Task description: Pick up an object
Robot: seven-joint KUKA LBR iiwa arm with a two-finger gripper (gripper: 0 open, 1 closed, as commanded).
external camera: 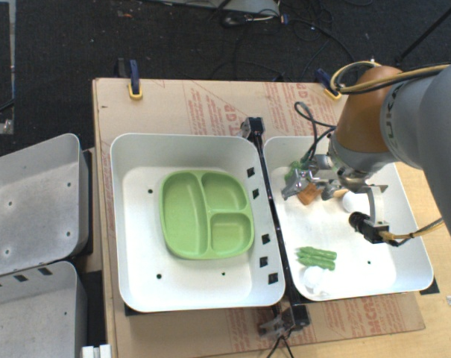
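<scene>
Now the arm reaches into the right bin (pixel 404 271), and its hand (pixel 312 187) hangs low over the bin's upper left part, close to the divider between the two bins. This looks like the descent or closing step of the pick. A small orange-brown object (pixel 308 195) sits right under the metal of the hand, with a bit of green stuff (pixel 294 176) just above it. Whether the hand is spread or closed I cannot tell from this slant, and nothing is plainly gripped.

The next move, as I judge it, calls for settling squarely over the orange-brown object, closing on it, and lifting straight up; the nearness of the divider could get in the way.

Counting what lies in the right bin: one orange-brown object, one bit of green beside it, one small white piece (pixel 352 199) to the right of the hand, one green bundle like bean pods (pixel 317 256) below it, and one pale crumpled piece (pixel 314 277) just under that bundle. The left bin (pixel 136 274) holds one green divided plate (pixel 207 214), well apart from the hand. Both bins rest on the desk (pixel 195 99).
</scene>
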